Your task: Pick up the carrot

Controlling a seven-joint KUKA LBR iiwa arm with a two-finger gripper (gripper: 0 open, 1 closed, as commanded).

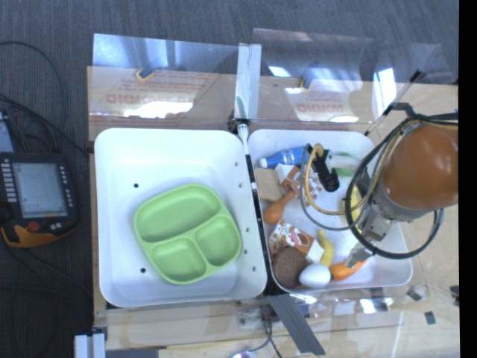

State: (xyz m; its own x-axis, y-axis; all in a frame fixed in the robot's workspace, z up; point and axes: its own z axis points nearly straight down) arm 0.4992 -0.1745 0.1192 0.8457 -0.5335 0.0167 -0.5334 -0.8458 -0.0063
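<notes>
Pincer [359, 258] down in the right bin [403, 276], toward that bin's 5 o'clock corner, hanging off the grey arm [376, 218] with its orange band [422, 168]. Whether wide or narrow: cannot tell, tip too small and blurred. Just beside the carrot [342, 271], maybe touching it; contact unclear.

Carrot lying low in the right bin, at about 5 o'clock, near the front wall. Directly at its 9 o'clock, a white egg [315, 276], touching or nearly so. At the carrot's 11 o'clock, a yellow banana [326, 247]. Further toward 9 o'clock past the egg, a brown round lump [288, 263]. Up at the bin's 11 o'clock, a blue bottle [288, 157]. Yellow and black cables [322, 171] looped over the middle of the bin.

In the left bin [112, 200], a green divided plate [187, 233], near centre, tilted toward 1 o'clock. Off the bench at 9 o'clock, a handheld screen [37, 192] on dark carpet.
</notes>
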